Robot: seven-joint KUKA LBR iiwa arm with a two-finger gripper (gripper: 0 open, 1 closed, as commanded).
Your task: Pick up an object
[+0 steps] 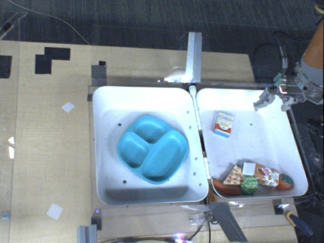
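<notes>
Light wood surface (45,151) with two white bins: blue divided tray (153,148) in left bin (106,135), small carton (223,124) and toy food pile (253,178) in right bin (263,146), gripper (276,97) over its far-right rim, fingers apart, holding nothing.

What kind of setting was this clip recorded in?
Likely a robotics lab bench: two white bins fixed side by side on a wooden bench, toy food as grasp targets, and loose cables on the carpet.

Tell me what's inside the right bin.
The right bin holds a small carton lying alone and a pile of toy food along its near edge. Whatever lies under that pile is covered.
</notes>
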